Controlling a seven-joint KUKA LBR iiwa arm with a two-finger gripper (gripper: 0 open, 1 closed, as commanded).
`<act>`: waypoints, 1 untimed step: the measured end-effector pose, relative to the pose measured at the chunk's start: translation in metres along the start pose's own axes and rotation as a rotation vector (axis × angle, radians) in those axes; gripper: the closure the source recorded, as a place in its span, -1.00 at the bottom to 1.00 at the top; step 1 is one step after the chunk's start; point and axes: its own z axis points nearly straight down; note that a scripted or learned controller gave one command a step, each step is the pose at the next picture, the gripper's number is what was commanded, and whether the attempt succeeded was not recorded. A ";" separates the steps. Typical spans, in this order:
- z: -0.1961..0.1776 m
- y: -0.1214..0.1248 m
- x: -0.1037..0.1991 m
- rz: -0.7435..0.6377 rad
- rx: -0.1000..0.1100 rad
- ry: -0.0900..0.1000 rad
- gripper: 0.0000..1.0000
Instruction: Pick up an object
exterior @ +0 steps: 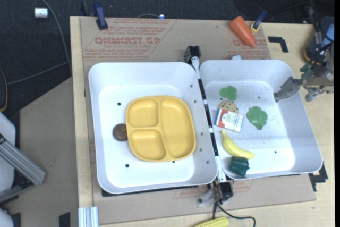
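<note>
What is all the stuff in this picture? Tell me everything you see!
Bins: two, white, side by side on the bench.
Plate: one, yellow, three sections, middle of the left bin.
Brown disc: one, left bin, by the plate's left edge.
Green leaves: two, right bin; the bigger one lies further right.
Small packet: one, red and white, right bin, near its left wall.
Cookie: one, tan with dark spots, just above the packet.
Banana: one, yellow, right bin, below the packet.
Dark green thing: one, right bin's near-left corner.
Carrot: one, orange, on the bench behind the right bin.
Gripper: one, grey, over the right bin's right edge.
</note>
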 end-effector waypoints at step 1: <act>0.165 0.092 0.046 -0.001 -0.004 0.000 -1.00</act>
